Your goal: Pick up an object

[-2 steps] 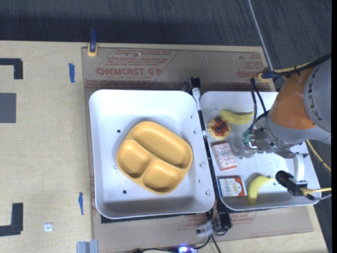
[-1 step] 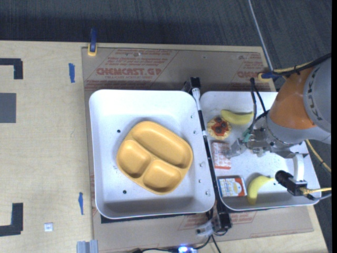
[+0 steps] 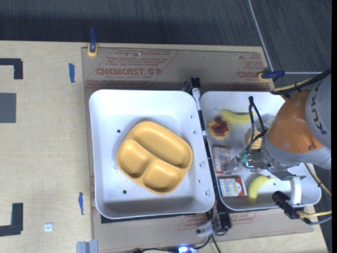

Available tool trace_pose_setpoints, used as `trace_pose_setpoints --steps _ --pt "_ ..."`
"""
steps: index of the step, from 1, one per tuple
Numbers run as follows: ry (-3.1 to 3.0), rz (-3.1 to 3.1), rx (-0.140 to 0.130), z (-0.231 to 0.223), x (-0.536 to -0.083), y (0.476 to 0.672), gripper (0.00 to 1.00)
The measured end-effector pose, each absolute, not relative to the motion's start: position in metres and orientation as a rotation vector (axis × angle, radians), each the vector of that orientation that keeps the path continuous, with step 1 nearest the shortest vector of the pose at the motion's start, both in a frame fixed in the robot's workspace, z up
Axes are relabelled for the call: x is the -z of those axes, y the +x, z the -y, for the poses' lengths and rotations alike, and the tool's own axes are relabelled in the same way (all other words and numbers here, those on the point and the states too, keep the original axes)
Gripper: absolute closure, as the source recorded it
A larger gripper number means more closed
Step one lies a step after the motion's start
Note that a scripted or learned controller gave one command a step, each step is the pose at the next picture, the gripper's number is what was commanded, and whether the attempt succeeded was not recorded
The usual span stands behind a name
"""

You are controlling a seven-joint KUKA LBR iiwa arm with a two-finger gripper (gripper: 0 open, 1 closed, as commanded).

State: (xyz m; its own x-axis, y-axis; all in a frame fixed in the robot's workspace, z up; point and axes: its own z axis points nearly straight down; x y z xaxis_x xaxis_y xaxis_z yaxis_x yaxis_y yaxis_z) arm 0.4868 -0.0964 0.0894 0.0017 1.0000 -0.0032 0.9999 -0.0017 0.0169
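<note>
From the camera above, the bench (image 3: 42, 157) carried two shallow white bins side by side, and the arm (image 3: 295, 130) had reached in from the right to hang over the right bin (image 3: 310, 194), its orange band covering much of that bin's middle. The hand (image 3: 251, 159) sat low among the clutter, apparently brought there because every loose candidate for picking lay in that bin; whether it was apart, together or clamped on anything could not be told, since the wrist hid it from above. Just below it lay a yellow banana-like piece (image 3: 256, 186), with a small red-and-white packet (image 3: 231, 186) beside that, a crumpled wrapper (image 3: 224, 159) to the left, a round red-and-yellow item (image 3: 219, 127) further up, and a second banana-like piece (image 3: 235, 117) near the top edge. Packed so closely, these neighbours probably made a clean grasp on one thing awkward. The left bin (image 3: 105, 109) held a large yellow divided tray (image 3: 154, 155), lying at a slant and well apart from the arm, so it was no obstacle. Cables (image 3: 253, 115) trailed by the wrist.
</note>
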Motion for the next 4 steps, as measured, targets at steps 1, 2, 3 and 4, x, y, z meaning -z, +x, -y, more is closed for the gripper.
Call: trace_pose_setpoints --steps 1,2,3,4 --pt "2.213 -2.204 -0.015 0.0945 -0.0895 0.485 0.0" --pt "2.212 -2.207 -0.016 0.0951 -0.0894 0.485 0.0" --pt "2.212 -2.205 -0.014 0.0941 -0.0894 0.485 0.0" --pt "2.212 -2.211 -0.017 0.0969 -0.0892 0.4848 0.0"
